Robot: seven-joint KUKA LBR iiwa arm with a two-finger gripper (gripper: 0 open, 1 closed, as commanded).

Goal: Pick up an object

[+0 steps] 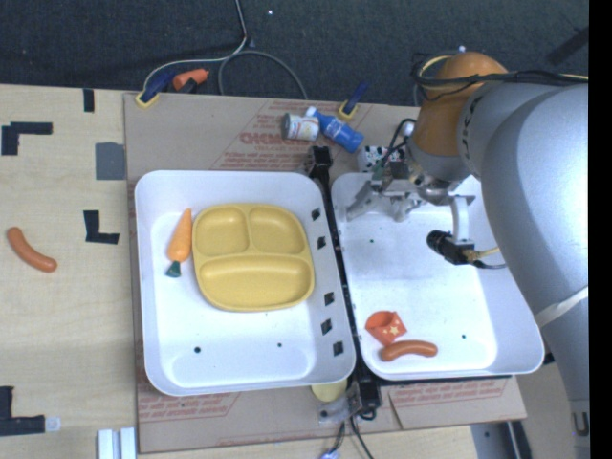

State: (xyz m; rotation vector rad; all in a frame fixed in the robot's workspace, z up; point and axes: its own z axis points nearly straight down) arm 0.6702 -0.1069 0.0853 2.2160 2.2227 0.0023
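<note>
While the fingers are hanging apart and empty, the sausage is lying well nearer the camera, long axis running crosswise.

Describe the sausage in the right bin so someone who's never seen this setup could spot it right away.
Start at the right bin, the white one under the grey arm. Go to its near edge, the edge at the bottom of the view: the sausage lies there, a small reddish-orange curved link. Its neighbour just above is a chunky red piece; the sausage is long, thin and lies crosswise.
</note>
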